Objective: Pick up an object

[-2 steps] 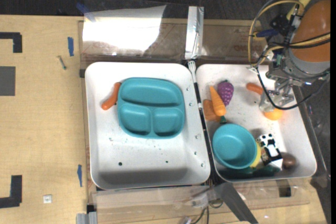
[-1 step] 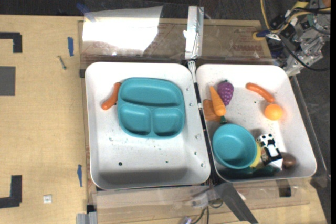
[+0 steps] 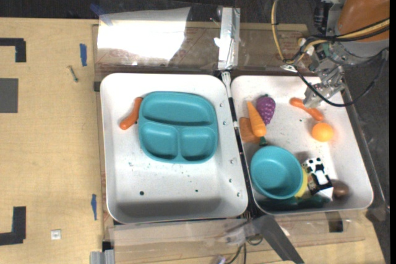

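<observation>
While hovering at the right bin's (image 3: pixel 362 191) far corner, gripper (image 3: pixel 323 88) is sitting just above small orange carrot (image 3: pixel 307 107), which is lying down-left of it, long axis running left-right; finger state: cannot tell.

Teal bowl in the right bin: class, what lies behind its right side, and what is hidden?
Beside the teal bowl a black-and-white toy shows, with something yellow wedged between. The bowl's rim covers the yellow thing's remainder.
</observation>
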Controlling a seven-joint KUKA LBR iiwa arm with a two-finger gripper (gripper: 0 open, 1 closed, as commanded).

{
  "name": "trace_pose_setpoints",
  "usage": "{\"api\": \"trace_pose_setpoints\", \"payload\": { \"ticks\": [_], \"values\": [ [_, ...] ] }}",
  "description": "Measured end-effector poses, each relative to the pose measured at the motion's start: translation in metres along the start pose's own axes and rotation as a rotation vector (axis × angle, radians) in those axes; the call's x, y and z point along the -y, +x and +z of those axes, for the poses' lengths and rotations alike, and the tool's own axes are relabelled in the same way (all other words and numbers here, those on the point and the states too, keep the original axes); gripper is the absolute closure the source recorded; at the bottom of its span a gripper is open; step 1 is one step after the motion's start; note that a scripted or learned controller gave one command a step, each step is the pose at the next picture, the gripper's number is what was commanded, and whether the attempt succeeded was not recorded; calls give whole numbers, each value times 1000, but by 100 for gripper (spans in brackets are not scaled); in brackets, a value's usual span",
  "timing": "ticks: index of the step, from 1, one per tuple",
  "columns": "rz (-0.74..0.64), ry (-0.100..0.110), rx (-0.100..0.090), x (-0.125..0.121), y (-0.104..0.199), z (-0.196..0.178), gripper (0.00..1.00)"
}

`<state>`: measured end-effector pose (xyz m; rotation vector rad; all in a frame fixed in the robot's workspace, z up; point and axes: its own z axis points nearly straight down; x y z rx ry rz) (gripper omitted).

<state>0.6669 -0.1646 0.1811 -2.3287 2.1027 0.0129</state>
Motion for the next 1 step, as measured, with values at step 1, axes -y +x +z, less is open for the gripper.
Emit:
{"api": "trace_pose_setpoints", "payload": {
  "ticks": [1],
  "values": [
    [26, 19, -10, 1, 9, -103, 100]
  ]
}}
